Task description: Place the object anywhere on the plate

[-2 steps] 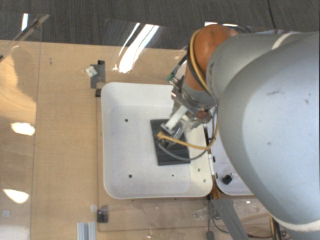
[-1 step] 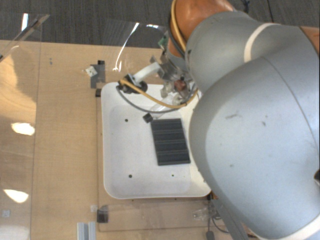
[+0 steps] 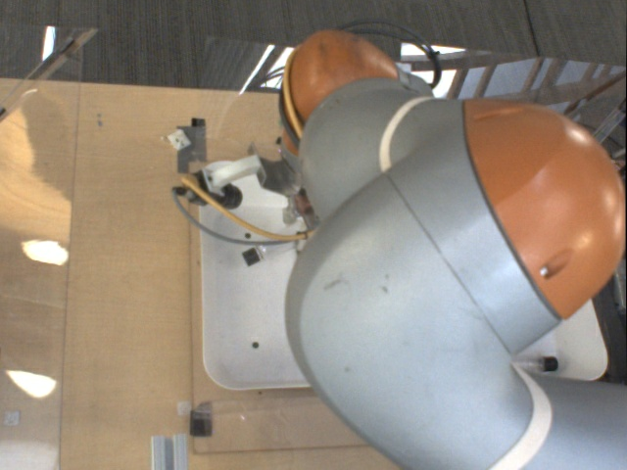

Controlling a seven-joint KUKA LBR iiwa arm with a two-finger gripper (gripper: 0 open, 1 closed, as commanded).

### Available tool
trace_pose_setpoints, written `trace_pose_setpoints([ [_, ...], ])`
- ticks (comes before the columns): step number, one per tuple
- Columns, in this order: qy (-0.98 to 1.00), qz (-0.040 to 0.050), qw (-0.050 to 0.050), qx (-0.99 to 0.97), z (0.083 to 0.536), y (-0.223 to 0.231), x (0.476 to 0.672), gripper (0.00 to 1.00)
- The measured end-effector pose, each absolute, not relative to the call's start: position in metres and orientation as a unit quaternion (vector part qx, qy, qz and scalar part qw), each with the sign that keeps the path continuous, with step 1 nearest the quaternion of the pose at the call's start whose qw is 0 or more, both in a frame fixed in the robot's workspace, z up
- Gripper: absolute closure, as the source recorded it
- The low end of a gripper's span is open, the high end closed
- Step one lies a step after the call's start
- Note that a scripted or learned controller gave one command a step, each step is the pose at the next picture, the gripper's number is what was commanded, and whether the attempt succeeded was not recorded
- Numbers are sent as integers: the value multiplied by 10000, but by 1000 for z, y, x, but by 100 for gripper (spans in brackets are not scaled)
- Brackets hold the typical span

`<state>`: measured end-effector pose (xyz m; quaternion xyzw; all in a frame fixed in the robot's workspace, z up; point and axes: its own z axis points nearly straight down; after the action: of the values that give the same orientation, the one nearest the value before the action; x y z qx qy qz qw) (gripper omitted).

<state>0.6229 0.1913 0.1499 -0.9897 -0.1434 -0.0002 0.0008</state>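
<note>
The grey and orange arm (image 3: 441,262) covers most of the view and hides much of both bins. My gripper (image 3: 282,186) hangs over the far end of the left white bin (image 3: 230,355), largely tucked under the wrist. A small black object (image 3: 252,256) lies on the bin floor just in front of the gripper, apart from it. A tiny dark speck (image 3: 256,344) sits nearer the front of the same bin.
A sliver of the right bin (image 3: 583,355) shows at the lower right, with a small black piece (image 3: 548,364) on it. The wooden bench (image 3: 108,262) spreads to the left. Small black fixtures stand at the bin's far corner (image 3: 198,131) and near corner (image 3: 201,421).
</note>
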Motion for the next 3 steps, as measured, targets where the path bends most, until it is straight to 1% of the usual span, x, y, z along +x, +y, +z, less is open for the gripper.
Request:
trace_pose_setpoints([
  [1, -2696, -96, 16, -9629, 93, 177, 552, 100],
  [2, -3757, -193, 43, -9265, 96, 165, 496, 100],
  [3, -4434, -13, 6, -8963, 161, 187, 514, 100],
])
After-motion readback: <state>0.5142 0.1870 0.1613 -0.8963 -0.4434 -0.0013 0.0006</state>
